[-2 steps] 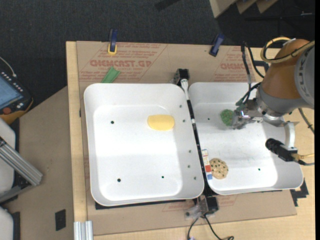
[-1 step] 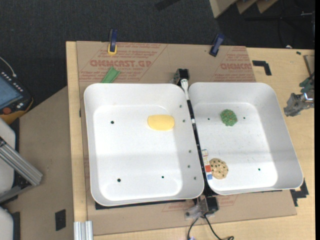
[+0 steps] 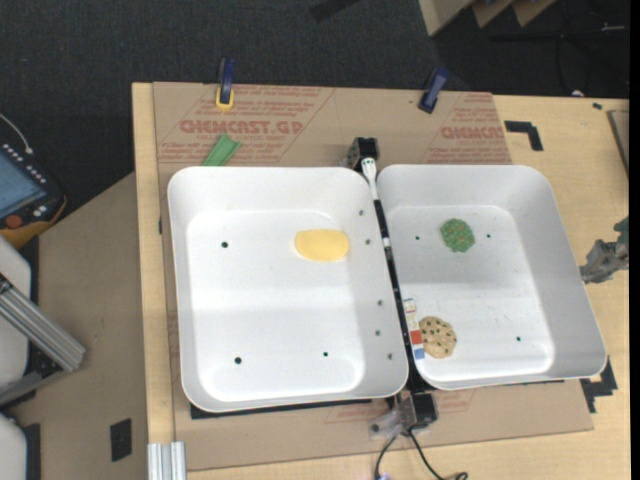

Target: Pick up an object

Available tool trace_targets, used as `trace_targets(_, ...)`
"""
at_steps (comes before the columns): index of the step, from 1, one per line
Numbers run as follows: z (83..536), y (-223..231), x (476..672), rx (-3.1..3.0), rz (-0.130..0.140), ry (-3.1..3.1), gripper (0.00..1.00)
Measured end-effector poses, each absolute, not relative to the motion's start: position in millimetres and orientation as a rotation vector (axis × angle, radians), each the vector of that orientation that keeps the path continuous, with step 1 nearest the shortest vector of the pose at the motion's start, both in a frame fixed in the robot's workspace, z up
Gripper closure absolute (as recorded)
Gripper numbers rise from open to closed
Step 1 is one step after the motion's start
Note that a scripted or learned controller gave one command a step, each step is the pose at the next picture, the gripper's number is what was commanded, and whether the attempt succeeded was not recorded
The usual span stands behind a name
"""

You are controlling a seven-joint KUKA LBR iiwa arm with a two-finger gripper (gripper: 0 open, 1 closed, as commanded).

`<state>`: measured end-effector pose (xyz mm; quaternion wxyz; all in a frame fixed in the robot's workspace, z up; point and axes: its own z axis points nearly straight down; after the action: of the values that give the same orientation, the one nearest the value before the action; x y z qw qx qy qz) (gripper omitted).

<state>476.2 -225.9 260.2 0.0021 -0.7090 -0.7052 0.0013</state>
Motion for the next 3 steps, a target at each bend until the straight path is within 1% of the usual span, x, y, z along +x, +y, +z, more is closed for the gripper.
trace_targets(1, 297.5, -82.5, 505.8, -2.205, -0.011, -2.242, 1.00)
trace_targets(2, 277.9, 7.0, 478.0, -2.206, 0.002, -2.228, 1.00)
trace_targets(3, 203.3, -34.5, 477.7, -2.222, 0.010, -2.212, 1.00)
